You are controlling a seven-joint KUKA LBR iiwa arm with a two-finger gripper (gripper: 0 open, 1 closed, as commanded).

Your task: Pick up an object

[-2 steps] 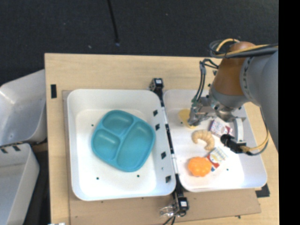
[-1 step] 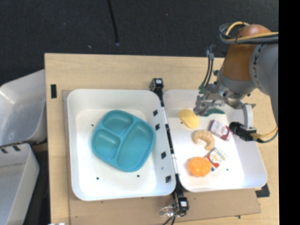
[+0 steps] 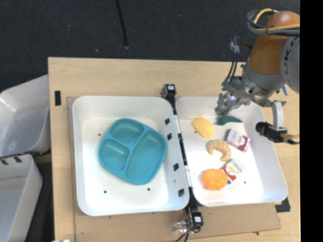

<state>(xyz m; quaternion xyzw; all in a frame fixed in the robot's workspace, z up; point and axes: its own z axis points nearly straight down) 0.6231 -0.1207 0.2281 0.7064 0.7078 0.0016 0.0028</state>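
Camera view: on the wooden counter (image 3: 60,74) two smooth white bins sit side by side; the left bin (image 3: 83,185) bears a glossy blue sectioned plate (image 3: 132,150), and the right bin (image 3: 267,180) holds a rounded yellow lemon (image 3: 203,127), a curved tan croissant (image 3: 219,148), a round orange (image 3: 214,179), a maroon packet (image 3: 237,139), a small red-and-white packet (image 3: 232,169) and a flat teal piece (image 3: 229,119). At the right bin's far edge the metal pincer (image 3: 225,105) hangs just above the teal piece, though whether it is spread or pressed together I cannot tell.

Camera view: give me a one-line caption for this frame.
Gripper low over the right bin above a teal item; lemon, croissant, orange nearby; blue plate in left bin.
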